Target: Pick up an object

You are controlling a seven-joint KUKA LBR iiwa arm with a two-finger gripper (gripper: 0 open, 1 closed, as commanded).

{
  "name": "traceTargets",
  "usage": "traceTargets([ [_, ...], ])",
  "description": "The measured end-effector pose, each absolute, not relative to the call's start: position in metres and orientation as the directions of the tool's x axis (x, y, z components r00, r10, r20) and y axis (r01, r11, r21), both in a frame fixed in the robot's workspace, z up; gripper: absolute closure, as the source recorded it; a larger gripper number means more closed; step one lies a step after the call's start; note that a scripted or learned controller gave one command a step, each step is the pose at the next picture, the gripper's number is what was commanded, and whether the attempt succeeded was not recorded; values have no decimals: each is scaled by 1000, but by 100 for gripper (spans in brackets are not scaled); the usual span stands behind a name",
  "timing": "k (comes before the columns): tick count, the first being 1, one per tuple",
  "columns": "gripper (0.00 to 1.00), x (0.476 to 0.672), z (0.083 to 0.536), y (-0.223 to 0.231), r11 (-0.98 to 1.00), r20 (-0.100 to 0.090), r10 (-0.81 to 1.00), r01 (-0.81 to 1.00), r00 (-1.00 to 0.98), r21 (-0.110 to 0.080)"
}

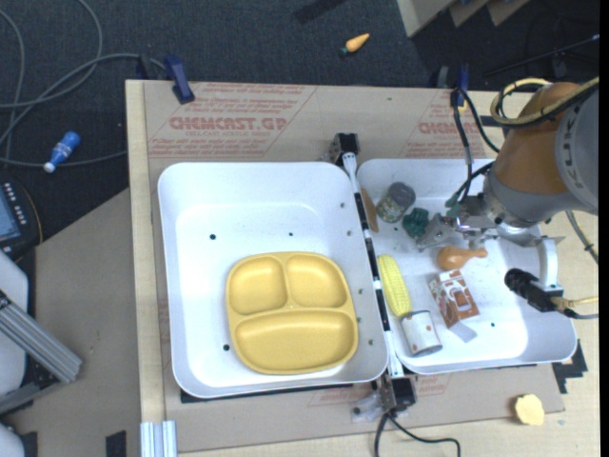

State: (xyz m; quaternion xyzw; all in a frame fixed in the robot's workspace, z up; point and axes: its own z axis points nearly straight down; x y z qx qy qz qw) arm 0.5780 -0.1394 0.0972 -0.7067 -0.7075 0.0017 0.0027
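Holding six things, the right bin (542, 346) has one corn cob (394, 286), can (420, 332), packet (455, 298), orange piece (458, 254), green piece (416, 222) and grey lump (398, 198). One tray (290, 310) fills the left bin (190, 208). The gripper (463, 224) is over the orange piece, its grip too unclear to tell.

Light is bright and even, falling from overhead. The two white bins are the brightest areas: the left bin (190, 255) reads almost pure white across its floor, with little surface detail, and the right bin (504, 336) is nearly as washed out. The yellow tray (290, 310) carries soft sheen along its raised ridges, no hard glare. Shadows are short and soft, a thin dark line under the bins' near edges. The dark carpet (238, 17) beyond the bench's far edge is dim and grainy. Focus is moderate overall; the small things in the right bin look soft, and the arm (542, 160) is slightly blurred at the right edge.
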Motion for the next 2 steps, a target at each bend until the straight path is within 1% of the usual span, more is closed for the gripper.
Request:
traceTargets([
  [1,0,548,91,-116,0,-10,1000,1000,0,22],
  [2,100,550,103,-118,-2,-12,1000,1000,3,26],
])
